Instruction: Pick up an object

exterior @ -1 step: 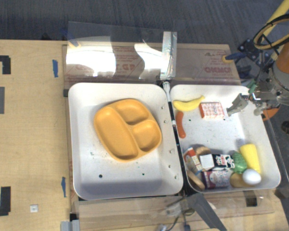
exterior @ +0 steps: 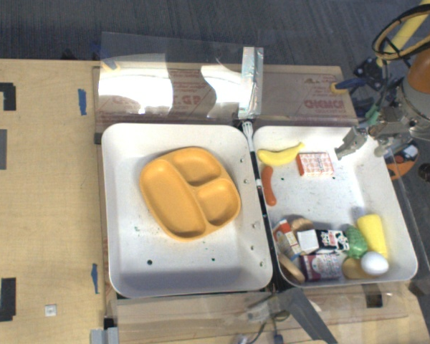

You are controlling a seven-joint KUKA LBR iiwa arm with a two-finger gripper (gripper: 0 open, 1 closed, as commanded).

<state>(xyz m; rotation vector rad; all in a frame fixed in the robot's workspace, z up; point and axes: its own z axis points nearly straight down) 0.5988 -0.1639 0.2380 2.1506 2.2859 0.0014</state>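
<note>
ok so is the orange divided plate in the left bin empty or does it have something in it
Empty. The orange three-compartment plate shows bare orange in all compartments; the small items lie in the right white bin.

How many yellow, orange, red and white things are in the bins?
Yellow: 2, banana and corn-like piece
Orange: 2, divided plate and sausage-like stick
Red: 1, red-and-white packet
White: 1, egg
Total: 6

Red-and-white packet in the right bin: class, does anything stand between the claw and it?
Nothing visible does. The claw is at the right bin's upper right, and bare white floor separates it from the red-and-white packet. The banana lies on the packet's far side, left of it.
</note>
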